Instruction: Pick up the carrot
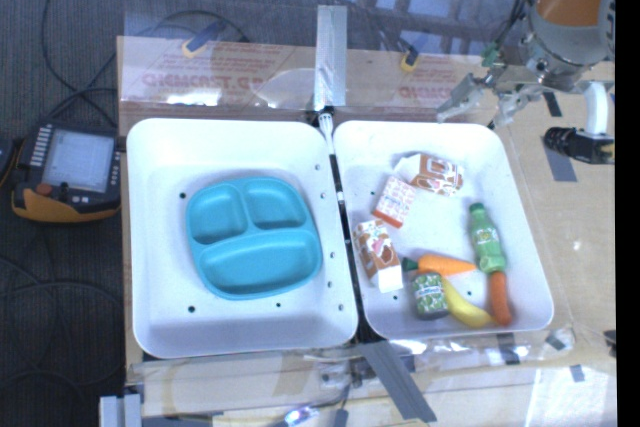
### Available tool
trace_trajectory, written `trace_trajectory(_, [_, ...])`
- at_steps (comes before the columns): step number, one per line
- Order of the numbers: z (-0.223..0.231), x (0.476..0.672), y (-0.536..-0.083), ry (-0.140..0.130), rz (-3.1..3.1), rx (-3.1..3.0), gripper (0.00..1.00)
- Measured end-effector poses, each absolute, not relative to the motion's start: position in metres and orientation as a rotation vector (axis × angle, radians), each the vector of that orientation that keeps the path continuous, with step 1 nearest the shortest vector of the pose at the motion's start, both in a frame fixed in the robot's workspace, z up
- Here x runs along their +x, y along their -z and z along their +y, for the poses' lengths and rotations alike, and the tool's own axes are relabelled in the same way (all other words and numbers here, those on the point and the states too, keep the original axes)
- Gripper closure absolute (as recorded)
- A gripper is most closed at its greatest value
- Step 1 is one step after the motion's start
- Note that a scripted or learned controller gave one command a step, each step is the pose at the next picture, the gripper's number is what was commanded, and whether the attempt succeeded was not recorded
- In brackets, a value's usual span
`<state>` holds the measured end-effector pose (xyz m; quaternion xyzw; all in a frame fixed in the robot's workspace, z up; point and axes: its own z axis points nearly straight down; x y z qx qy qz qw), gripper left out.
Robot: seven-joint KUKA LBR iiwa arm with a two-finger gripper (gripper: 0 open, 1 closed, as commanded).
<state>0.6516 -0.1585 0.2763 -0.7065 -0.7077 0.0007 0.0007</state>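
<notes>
The gripper [484, 101] hangs above the far edge of the right bin [520, 215], near its far right corner, fingers spread apart and holding nothing. The carrot [447, 265] lies well away from it in the bin's near part — just beside a green can [429, 294] and touching a banana [462, 306]. A second orange carrot-like piece [499, 297] lies at the near right corner, below a green bottle [485, 237]. Three snack packets [395, 202] sit toward the bin's far and left sides. The left bin [160, 315] holds a blue tray [255, 235] at its centre.
</notes>
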Motion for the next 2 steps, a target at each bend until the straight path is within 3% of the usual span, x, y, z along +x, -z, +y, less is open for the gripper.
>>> trace_trajectory(1, [-0.159,0.652,-0.276,-0.002,-2.222,-2.219,0.00])
trace_trajectory(2, [-0.112,0.540,-0.205,-0.004,-2.262,-2.175,0.00])
